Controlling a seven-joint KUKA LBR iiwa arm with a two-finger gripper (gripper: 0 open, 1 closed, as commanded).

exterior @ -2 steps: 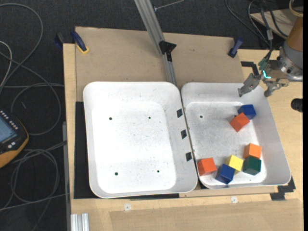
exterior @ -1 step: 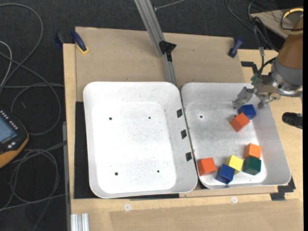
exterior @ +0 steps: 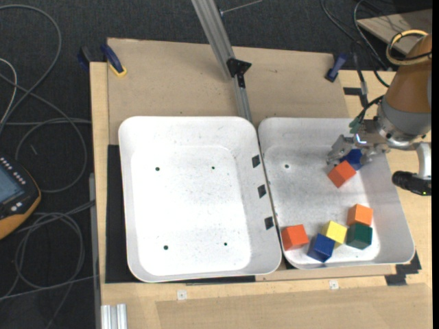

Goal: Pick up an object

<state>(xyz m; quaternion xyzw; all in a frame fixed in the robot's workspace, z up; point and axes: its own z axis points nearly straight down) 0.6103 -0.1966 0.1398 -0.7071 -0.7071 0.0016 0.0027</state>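
The gripper [exterior: 350, 151] hangs low in the right bin [exterior: 302, 184], just beside a blue cube [exterior: 354, 157] and an orange-red cube [exterior: 341, 174]. Five more cubes cluster near that bin's front edge, well apart from it

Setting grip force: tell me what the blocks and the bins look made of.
Blocks: probably painted wood or hard plastic; flat saturated colours, crisp edges, dull sheen. Bins: likely moulded plastic; smooth white, rounded corners, scuffed and speckled. The look alone cannot settle either.
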